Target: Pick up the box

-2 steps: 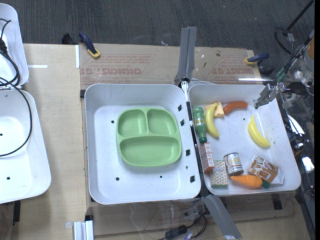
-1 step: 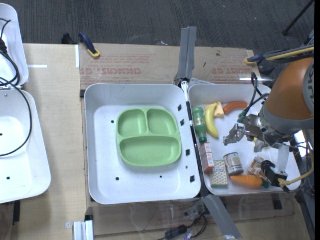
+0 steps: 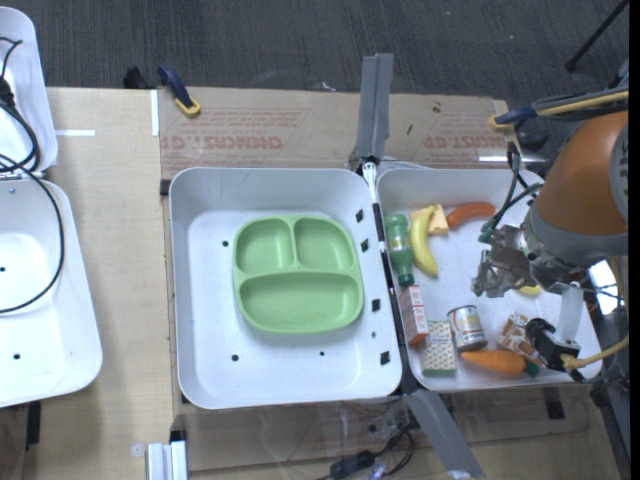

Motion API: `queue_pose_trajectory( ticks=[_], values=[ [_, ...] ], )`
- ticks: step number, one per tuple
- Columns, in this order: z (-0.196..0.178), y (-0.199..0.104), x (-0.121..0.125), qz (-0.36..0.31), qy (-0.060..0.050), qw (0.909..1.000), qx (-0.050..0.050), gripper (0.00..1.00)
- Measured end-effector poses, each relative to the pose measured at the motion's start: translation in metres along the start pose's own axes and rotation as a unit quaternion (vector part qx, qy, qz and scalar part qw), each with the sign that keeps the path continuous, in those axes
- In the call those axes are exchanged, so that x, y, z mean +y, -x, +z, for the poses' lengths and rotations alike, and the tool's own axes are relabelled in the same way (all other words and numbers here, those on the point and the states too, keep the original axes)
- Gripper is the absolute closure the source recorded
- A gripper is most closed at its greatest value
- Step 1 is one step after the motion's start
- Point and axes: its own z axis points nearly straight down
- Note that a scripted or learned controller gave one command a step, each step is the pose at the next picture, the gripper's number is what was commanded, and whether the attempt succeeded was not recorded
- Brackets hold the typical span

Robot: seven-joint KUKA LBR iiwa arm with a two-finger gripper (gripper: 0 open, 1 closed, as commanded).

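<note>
Nearest, along the right bin's (image 3: 455, 178) front wall, the small pale-green cardboard box (image 3: 438, 349) lies flat, left of and below the gripper (image 3: 497, 273), well apart. Beside it stands a small metal can (image 3: 466, 328). Whether the gripper's fingers are parted cannot be told; nothing shows between them.

arm (image 3: 585, 183): enters from right, wrist bent downward | gripper (image 3: 497, 276): low, pointing down
</note>
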Motion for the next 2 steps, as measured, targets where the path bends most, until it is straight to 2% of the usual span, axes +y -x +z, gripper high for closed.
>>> queue_pose_trajectory(
  ticks=[1, 2],
  values=[
    [0.000, 0.000, 0.000, 0.000, 0.000, 1.0000, 0.000, 0.00],
    [0.080, -0.003, -0.029, 0.093, 0.001, 0.9957, 0.001, 0.00]
  ],
)
